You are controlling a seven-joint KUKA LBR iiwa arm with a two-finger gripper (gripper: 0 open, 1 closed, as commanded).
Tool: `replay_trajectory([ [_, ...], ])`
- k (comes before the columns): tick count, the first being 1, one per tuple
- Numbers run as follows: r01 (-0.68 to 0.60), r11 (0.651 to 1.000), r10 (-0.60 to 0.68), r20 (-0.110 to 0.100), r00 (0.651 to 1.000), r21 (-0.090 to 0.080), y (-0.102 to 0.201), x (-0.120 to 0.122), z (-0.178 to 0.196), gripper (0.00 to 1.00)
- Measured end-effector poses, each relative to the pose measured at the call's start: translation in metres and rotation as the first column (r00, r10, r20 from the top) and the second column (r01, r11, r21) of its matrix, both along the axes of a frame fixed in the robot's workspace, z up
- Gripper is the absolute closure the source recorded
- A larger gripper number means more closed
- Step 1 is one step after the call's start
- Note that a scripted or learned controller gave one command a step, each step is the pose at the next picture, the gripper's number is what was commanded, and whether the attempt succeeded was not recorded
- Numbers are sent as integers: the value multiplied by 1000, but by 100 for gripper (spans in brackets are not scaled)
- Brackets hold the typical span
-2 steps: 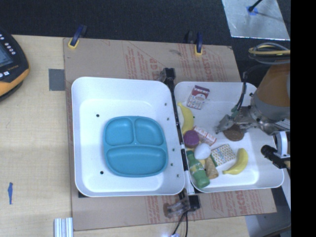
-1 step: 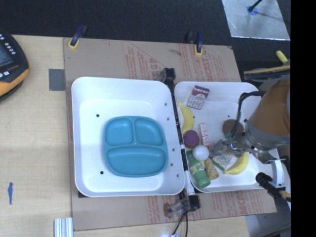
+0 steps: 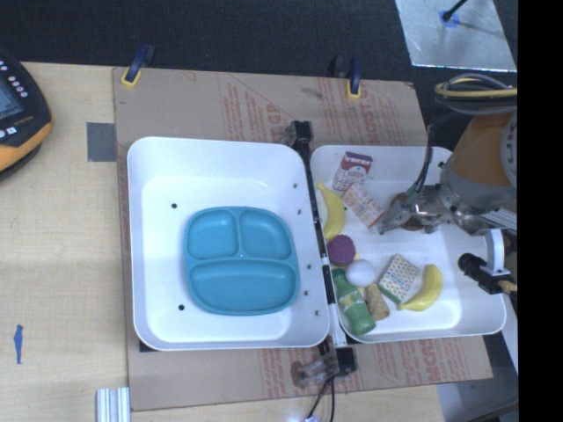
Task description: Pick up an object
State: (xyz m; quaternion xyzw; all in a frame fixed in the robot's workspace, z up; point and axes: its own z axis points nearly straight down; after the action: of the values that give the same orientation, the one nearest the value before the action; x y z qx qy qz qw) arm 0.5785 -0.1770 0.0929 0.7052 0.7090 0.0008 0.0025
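Observation:
The right bin [image 3: 457, 323] holds several small items: two red-and-white packets [image 3: 354, 170] [image 3: 362, 206], a yellow banana [image 3: 332, 211] against its left wall, a purple ball [image 3: 341, 249], a white egg [image 3: 359, 272], a green bottle [image 3: 354, 306], a patterned box [image 3: 399, 278] and a second banana [image 3: 426, 290]. My gripper [image 3: 406, 214] hangs low over the bin's upper right part, just right of the lower packet and above the patterned box. I see nothing held in it.
The left bin [image 3: 149, 236] bears a blue divided plate [image 3: 240, 259]. Both bins rest on a cardboard sheet [image 3: 220, 104] clamped at the back. An orange-and-black device [image 3: 18, 112] lies at the far left of the bench.

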Motion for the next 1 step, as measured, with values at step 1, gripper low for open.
replay_trajectory([
  [1,-2,1000,2,1,1000,0,-10,81,0,0],
])
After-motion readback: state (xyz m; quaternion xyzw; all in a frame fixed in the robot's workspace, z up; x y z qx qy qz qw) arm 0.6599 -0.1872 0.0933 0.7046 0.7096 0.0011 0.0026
